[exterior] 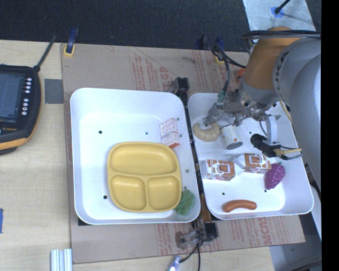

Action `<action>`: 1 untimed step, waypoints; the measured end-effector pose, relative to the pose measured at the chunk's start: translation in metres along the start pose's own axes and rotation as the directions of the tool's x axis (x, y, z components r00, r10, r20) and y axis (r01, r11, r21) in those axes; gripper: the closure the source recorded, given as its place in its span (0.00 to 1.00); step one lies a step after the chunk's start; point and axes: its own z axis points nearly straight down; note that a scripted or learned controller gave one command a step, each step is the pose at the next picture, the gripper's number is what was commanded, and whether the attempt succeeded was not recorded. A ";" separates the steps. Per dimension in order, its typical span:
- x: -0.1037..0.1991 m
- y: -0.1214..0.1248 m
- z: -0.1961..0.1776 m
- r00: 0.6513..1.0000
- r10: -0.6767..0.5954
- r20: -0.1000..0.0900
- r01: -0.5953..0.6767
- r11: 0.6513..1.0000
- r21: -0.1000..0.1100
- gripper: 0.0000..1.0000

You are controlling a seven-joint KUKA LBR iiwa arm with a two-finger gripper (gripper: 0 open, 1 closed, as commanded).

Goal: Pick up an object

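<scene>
My gripper hangs low over the far left part of the right bin. Just in front of it lies a beige curved pastry, with a small white cylinder close to its right. Nearer the front lie two orange-and-white cartons, a purple bunch of grapes and an orange sausage. I see nothing held in the gripper.
The left bin holds a yellow divided plate, a small carton by its right wall and a green leafy piece at the front right corner. A control tablet lies on the bench far left.
</scene>
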 end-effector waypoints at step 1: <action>-0.002 0.001 -0.012 1.000 -0.002 0.001 0.002 1.000 -0.001 1.00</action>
